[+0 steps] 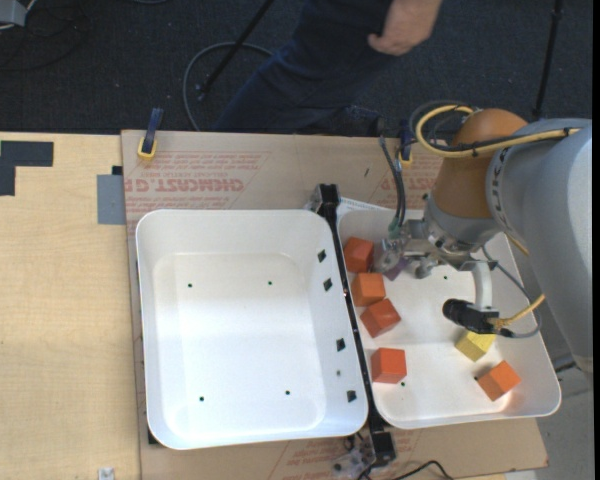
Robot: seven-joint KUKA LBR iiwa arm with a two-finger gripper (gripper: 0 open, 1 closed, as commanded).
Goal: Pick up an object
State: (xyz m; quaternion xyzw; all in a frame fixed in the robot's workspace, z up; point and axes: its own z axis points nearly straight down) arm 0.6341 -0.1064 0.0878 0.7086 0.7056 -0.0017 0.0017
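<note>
- The right bin (540,393) on the table (50,318) holds the candidates; the gripper (405,258) hangs low at its far left corner, and whether it is spread or pressed together cannot be told.
- Five orange blocks (381,316) are seen, probably light, stiff and a little slick; flat opposite faces should be taken.
- One smaller yellow block (473,345) lies near a black cable end.

You have open floor across the left shallow white bin (180,268). In the right white bin (540,403), four orange cubes (380,316) crowd the left wall; a yellow block (472,345) and another orange cube (497,379) block the near right.
</note>
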